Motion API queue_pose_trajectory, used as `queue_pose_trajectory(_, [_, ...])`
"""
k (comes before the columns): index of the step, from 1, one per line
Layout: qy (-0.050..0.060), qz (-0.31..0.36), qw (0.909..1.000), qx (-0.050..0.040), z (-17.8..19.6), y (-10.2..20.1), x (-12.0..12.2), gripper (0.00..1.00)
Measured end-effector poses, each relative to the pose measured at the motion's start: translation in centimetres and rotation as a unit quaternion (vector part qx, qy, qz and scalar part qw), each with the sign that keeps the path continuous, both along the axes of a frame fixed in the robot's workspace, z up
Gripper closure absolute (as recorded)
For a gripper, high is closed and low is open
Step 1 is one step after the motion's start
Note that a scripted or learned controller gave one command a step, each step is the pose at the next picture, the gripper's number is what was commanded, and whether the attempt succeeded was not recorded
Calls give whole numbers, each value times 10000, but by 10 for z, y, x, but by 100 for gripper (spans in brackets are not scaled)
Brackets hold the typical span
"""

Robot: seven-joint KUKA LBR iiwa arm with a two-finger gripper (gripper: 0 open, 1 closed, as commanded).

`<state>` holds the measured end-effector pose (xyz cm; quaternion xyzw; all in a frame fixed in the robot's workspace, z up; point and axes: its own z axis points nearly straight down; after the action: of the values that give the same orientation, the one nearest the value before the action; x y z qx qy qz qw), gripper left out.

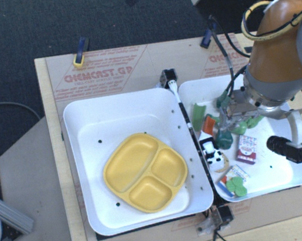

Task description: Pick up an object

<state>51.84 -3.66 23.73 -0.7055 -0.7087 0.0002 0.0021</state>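
The gripper (pixel 228 122) is low inside the right bin (pixel 279 173), over the crowded left half of it. From this slanted view it is not possible to tell if it is open or closed, or if something is between its tips. Directly below it and a little toward the camera lies a teal object (pixel 223 137), very close to the tip, maybe touching. Just to the right of it lies a pale green piece (pixel 249 124), and just to the left an orange piece (pixel 209 123). Beyond that one, a flat green piece (pixel 198 114) leans near the wall that the two bins share.

Nearer to the camera there is a small red and white box (pixel 247 149). A black and white toy (pixel 208 148) is beside the shared wall, and a tan round thing (pixel 219 162) touches it. At the near corner lies a small packet (pixel 232 177) together with a green lump (pixel 237 188).

The arm (pixel 284 45) comes in from the right, and its orange band is above the bin. The left bin (pixel 84 127) holds a yellow divided plate (pixel 145 172), well apart from the gripper. Both bins stand on a bench (pixel 130 63).
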Motion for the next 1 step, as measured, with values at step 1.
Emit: queue_pose_trajectory(1, [4, 7, 10000, 1, -11, 53, -4, 100])
